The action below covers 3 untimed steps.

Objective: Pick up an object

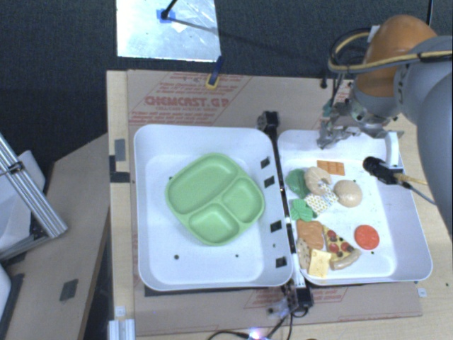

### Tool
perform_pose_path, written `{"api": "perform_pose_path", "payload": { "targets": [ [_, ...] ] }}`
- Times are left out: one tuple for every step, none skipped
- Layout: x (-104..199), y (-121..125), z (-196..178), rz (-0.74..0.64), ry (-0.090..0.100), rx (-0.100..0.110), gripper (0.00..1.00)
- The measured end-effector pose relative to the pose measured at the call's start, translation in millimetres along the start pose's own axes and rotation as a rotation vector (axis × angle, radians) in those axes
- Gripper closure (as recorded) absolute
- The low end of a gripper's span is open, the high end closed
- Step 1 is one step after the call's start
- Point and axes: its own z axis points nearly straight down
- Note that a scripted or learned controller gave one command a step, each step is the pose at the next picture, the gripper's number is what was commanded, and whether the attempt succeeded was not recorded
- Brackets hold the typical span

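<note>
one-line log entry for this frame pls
gripper: above right bin back edge, holding nothing | toy food: clustered in right bin | green plate: left bin

This is a robotics lab or test cell rather than a home or a shop. The counter (85, 176) is plain wood, with two shallow white bins (152, 190) set side by side on a printed cardboard sheet (187, 99) and joined by a row of black clips (272, 183). Dark sound-damping style fabric (56, 34) covers the backdrop, and a reflective foil square (170, 20) is fixed to it. An aluminium frame (25, 190) stands at the left, cables (350, 44) loop over the grey and orange arm (403, 55), and the goods in the right bin are toy food pieces (329, 218)
</note>
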Motion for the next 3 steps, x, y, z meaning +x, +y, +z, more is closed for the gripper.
{"api": "perform_pose_path", "payload": {
  "targets": [
    [8.7, -2.8, -58.0, -0.001, 0.001, -0.001, 1.00],
    [8.8, -1.5, -77.1, -0.001, 0.001, 0.002, 1.00],
    [55.2, -38.7, -78.9, -0.003, 0.002, 0.007, 1.00]
  ]
}}
